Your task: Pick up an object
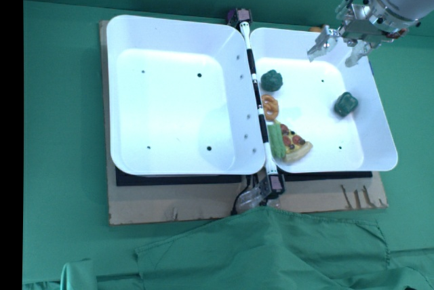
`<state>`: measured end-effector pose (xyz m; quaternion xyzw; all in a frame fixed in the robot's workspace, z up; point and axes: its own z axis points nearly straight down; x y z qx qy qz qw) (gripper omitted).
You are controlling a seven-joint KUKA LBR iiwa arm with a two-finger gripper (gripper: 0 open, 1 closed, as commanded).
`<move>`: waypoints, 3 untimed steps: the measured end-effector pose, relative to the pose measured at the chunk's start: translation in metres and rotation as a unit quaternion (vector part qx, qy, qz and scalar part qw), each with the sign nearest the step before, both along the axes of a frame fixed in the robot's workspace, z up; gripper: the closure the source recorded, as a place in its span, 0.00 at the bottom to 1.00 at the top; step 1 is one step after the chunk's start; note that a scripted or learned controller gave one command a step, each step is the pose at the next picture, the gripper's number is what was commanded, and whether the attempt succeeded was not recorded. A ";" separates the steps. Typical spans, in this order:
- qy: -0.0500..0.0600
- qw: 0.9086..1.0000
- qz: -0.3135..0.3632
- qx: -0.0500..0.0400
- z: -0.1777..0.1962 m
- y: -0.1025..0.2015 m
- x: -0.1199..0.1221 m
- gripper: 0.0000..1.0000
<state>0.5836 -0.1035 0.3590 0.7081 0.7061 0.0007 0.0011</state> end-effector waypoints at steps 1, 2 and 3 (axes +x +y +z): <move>0.005 1.000 -0.002 0.001 -0.093 0.001 -0.047 0.00; -0.007 1.000 -0.003 -0.001 -0.177 -0.025 -0.082 0.00; -0.007 1.000 -0.001 -0.002 -0.175 -0.086 -0.072 0.00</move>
